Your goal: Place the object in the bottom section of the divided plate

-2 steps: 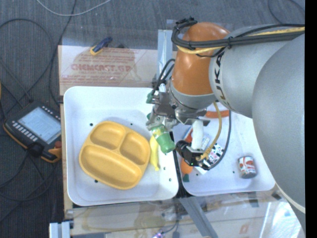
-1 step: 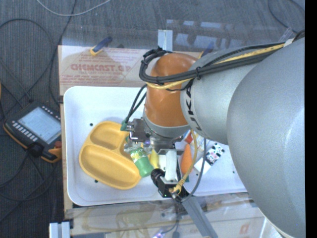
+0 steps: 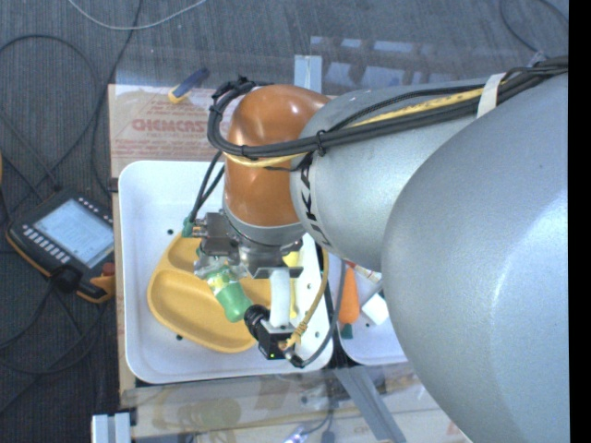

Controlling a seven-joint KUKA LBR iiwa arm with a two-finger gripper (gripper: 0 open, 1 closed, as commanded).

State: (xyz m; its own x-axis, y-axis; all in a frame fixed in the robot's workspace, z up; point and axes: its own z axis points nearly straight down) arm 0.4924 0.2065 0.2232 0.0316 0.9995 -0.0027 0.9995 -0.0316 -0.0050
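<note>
Over left white bin, my gripper hangs above yellow divided plate; green-yellow object at tip, bottom section just below-left; cannot tell finger state.

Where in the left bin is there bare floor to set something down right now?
Bare floor in the left bin lies along its left wall and upper-left corner, above the yellow plate. A thin strip runs under the plate. Around the claw it is crowded.

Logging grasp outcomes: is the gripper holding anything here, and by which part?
Cannot be told. The gripper sits low over the yellow divided plate beside a green object, but the wrist hides any hold.
</note>
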